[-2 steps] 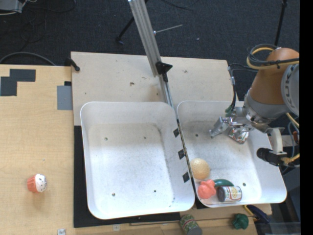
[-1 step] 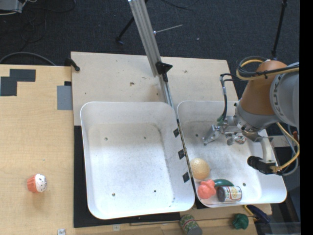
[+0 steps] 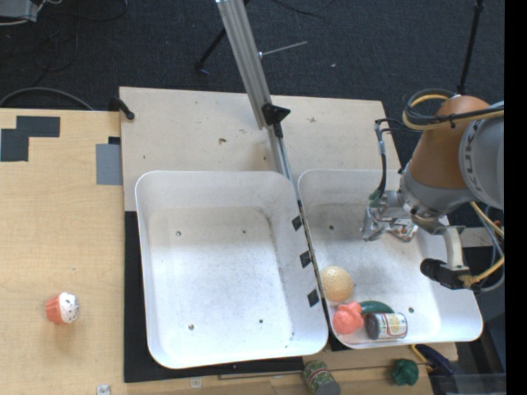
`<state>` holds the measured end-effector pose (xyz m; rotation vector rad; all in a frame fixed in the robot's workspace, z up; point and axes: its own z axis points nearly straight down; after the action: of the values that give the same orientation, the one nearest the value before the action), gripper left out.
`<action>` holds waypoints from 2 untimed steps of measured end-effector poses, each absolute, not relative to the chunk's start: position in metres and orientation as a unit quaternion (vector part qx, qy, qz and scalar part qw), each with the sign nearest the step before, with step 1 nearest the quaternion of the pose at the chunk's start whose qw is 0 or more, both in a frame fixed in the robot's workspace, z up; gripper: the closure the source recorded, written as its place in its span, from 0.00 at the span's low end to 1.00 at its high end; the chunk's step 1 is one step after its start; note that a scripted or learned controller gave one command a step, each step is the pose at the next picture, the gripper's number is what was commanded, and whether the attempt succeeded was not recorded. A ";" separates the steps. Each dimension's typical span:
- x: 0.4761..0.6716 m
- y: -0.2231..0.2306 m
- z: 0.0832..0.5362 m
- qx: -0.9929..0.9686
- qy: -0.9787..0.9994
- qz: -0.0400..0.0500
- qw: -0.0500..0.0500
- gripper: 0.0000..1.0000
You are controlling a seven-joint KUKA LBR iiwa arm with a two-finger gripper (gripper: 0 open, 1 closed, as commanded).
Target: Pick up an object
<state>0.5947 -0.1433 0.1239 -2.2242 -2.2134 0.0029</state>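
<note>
Hovering low over the right bin (image 3: 461, 323) toward its 2 o'clock side: the gripper (image 3: 385, 229), too small and blurred to tell whether spread or pinched. Lying at the bin's 6 o'clock end, well apart from the gripper: a tan ball (image 3: 337, 283), a pink toy (image 3: 347, 318) just below it, a green piece (image 3: 376, 306), and a jar (image 3: 387, 326) on its side touching the toy. Sitting at 9 o'clock: the left bin (image 3: 165, 189).

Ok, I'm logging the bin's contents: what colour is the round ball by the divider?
Pale tan, slightly speckled: the ball in the right bin, camera view.
</note>
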 end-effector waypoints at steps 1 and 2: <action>0.596 -0.147 0.187 -0.708 -0.706 -0.001 -0.002 1.00; 0.597 -0.149 0.236 -0.707 -0.707 -0.001 -0.002 1.00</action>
<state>0.5967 -0.1486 0.2356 -2.2233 -2.2239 -0.0029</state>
